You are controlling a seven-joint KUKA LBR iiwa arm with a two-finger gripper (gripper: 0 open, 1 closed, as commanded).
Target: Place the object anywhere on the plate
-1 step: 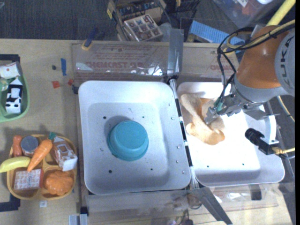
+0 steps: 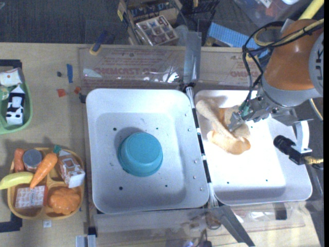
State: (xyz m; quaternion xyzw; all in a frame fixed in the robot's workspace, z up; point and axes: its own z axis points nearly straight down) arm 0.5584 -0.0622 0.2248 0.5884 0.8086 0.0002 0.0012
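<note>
A round teal plate lies in the middle of the left white bin. In the right bin, several tan, bread-like toy pieces are heaped near the far left corner: a pale long one and a browner crescent in front of it. My gripper hangs down from the orange-banded wrist, right on top of this heap and touching or just above the pieces. The gripper body hides whatever lies beneath its tip.
The raised rims between the two bins separate the heap from the plate. On the bench at left stand a green bowl and a yellow tray of toy food. A black cylindrical part sticks out over the right bin.
</note>
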